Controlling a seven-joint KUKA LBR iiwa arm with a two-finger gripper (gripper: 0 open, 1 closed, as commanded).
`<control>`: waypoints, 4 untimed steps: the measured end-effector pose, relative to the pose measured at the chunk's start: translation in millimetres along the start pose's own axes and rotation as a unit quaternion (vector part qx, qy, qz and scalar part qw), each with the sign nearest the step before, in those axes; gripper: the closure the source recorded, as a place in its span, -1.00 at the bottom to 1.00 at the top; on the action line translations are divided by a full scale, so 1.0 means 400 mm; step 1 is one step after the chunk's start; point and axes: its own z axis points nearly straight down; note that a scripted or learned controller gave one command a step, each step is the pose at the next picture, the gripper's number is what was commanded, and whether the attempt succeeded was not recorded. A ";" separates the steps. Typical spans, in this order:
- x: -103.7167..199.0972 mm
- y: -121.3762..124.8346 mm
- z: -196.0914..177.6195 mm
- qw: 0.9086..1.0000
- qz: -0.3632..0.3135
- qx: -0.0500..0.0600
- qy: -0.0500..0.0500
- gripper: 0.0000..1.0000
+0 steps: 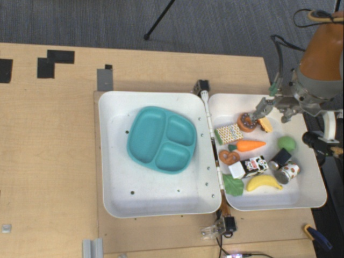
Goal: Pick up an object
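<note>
Toy food and small objects crowd the right bin [317, 195]: a carrot [250, 145], a banana [263, 184], a chocolate doughnut [248, 122], a pretzel [228, 157] and a green ball [287, 143] among them. Over that bin's far right corner hangs the gripper [275, 110], its two fingers spread and grasping nothing, one fingertip just beside the doughnut. A teal divided plate [161, 138] lies in the left bin [115, 198].
</note>
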 end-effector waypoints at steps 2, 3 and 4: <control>-0.025 0.198 0.358 1.000 -0.001 -0.008 -0.001 -1.00; -0.023 0.201 0.330 1.000 -0.003 -0.009 -0.001 1.00; -0.023 0.200 0.332 1.000 -0.003 -0.009 -0.001 -1.00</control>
